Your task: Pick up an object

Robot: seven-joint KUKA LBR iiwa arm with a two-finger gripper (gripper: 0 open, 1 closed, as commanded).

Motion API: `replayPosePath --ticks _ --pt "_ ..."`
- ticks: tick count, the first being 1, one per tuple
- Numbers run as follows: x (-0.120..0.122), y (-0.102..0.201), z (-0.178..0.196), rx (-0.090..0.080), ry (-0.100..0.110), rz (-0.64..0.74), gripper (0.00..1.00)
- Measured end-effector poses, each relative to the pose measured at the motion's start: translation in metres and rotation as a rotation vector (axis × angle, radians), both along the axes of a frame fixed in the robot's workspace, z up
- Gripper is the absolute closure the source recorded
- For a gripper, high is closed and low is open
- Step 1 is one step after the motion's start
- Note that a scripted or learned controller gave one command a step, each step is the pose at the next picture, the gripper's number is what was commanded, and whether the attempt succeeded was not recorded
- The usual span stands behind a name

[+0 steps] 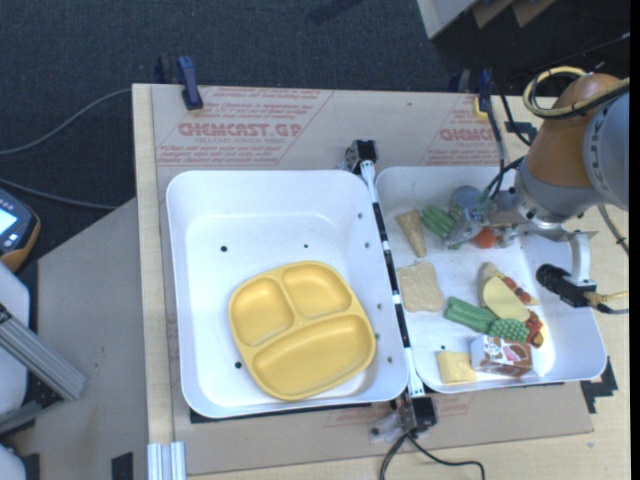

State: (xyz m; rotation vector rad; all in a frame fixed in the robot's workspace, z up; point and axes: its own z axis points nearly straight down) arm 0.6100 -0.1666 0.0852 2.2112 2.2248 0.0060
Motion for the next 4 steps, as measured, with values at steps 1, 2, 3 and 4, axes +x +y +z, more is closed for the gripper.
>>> replayPosePath --ticks 1,2,3,4 --pt "-0.074 -0.030 0.010 0.001 0.012 -0.011 0.00" --pt "-0.015 -0.003 -0.001 0.000 0.001 -0.001 0.00" --pt "-0.099 -0.053 0.000 0.008 0.012 -0.010 0.00" --pt "-0.049 -0.003 -0.001 0.000 0.002 0.000 0.00"
